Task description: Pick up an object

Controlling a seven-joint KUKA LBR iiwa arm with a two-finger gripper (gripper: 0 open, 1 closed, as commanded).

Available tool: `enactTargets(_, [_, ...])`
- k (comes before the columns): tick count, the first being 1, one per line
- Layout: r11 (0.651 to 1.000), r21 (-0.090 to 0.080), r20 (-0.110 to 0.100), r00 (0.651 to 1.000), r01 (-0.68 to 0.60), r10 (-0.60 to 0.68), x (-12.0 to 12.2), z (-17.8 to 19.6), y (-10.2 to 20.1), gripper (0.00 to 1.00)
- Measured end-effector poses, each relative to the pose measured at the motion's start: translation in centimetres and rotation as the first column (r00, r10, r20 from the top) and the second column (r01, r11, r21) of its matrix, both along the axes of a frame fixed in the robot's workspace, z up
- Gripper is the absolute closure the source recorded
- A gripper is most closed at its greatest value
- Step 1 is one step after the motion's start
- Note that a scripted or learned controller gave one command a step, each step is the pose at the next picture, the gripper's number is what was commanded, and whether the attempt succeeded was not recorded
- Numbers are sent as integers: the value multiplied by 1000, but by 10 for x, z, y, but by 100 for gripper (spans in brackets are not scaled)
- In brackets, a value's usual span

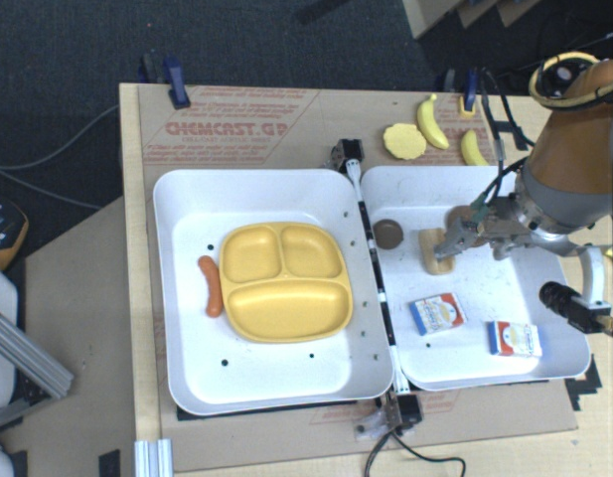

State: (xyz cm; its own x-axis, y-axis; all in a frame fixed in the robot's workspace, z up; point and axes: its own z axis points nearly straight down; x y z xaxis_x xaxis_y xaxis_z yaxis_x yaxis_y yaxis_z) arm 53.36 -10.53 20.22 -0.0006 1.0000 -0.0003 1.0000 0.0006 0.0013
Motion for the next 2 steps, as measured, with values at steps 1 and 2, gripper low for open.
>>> enactTargets(1, [1000, 0, -6, 1000, 2, -2, 26, -124, -23, 0])
enactTargets(2, [1000, -4, 4, 1000, 0, 0, 81, -117, -68, 0])
